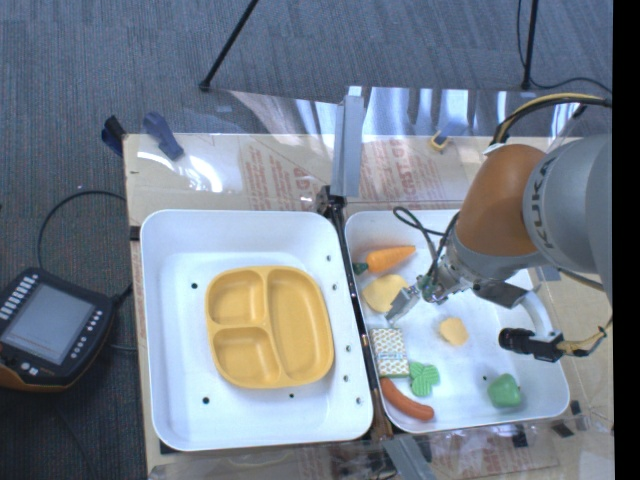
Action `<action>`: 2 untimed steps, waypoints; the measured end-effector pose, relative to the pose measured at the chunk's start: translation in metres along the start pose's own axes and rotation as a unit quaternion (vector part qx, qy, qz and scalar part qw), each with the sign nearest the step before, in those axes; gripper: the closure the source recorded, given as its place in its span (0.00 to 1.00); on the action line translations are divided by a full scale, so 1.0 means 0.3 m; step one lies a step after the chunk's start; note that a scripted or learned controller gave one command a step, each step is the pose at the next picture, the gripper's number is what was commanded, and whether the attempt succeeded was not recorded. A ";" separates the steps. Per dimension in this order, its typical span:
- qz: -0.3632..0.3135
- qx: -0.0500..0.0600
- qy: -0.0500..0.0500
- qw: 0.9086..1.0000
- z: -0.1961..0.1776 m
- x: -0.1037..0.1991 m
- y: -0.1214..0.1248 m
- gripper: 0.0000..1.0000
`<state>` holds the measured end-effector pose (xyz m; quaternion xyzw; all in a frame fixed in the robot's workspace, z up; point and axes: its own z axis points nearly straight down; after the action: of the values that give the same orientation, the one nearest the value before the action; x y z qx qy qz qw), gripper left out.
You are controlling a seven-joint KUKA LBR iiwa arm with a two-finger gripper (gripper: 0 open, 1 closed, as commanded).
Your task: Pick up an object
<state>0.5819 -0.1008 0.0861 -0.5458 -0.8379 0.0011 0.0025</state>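
Pale yellow rounded plastic toy food piece (383, 292) in right white bin (545, 363): likely light, stiff, slippery.
Claw (403, 301) at its right edge, opening impossible to tell; best gripped across narrow middle.

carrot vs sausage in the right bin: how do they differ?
The carrot is orange with a green top; the sausage is plain reddish-orange. The carrot lies at the bin's far left; the sausage lies at its near-left edge. The carrot tapers; the sausage has rounded ends. Both are elongated toy foods lying flat.
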 end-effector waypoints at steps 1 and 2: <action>0.027 -0.002 -0.001 1.000 -0.004 -0.035 0.201 0.00; 0.027 -0.002 0.000 1.000 -0.038 -0.035 0.201 1.00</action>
<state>0.6414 -0.0860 0.0971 -0.5684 -0.8227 -0.0002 0.0010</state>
